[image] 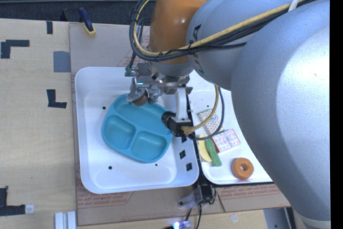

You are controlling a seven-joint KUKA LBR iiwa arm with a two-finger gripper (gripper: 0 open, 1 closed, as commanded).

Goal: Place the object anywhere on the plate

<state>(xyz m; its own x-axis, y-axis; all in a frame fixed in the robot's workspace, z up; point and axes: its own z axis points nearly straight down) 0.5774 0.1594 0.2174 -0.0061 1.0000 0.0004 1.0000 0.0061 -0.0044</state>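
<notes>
A small brown lump (pixel 138 98) can be seen at the tip of the two-finger gripper (pixel 140 93), right over the top edge of the blue plastic plate with three hollows (pixel 135 134). The lump looks to be pinched between the fingers, so they are closed on it, though this part is small and dark and it is hard to be sure.

The plate lies tilted in the left white bin (pixel 86 131). The step in hand is judged to be the putting down. It would be done well if the lump were brought a little further in, over the big hollow, before it is let go. At the rim it could roll off onto the bin floor. It should be lowered close to the plate first, so it is not dropped from high up.

Most room is open toward the middle of the plate. The wall between the two bins is just beside the plate's right edge. In the right white bin (pixel 252 177) lie an orange ring (pixel 243 168), a yellow and green piece (pixel 210 152) and a checked card (pixel 226 140), well apart from the plate.
</notes>
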